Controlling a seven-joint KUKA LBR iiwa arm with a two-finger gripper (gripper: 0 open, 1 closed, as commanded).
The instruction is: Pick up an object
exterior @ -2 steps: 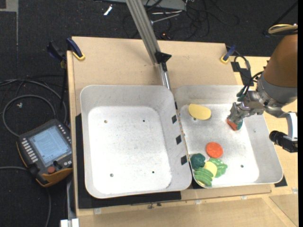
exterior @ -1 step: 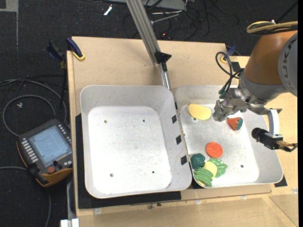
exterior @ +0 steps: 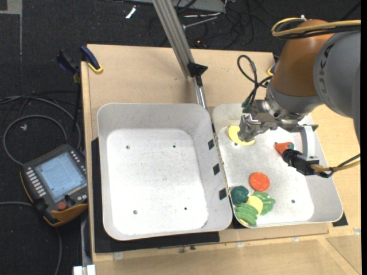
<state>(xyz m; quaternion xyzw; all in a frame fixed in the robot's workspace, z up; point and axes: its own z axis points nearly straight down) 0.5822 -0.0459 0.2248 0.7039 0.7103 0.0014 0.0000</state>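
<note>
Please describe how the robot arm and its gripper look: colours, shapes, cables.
The arm is thick and rounded, grey, with a wide orange band above the wrist. Black cables loop beside the wrist. The gripper is small, made of grey metal, with two narrow fingers.

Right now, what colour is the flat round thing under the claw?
Pale yellow disc, in the camera view.

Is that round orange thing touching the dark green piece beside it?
Apart. The camera view shows a strip of white bin floor between the orange disc and the dark green piece.
</note>
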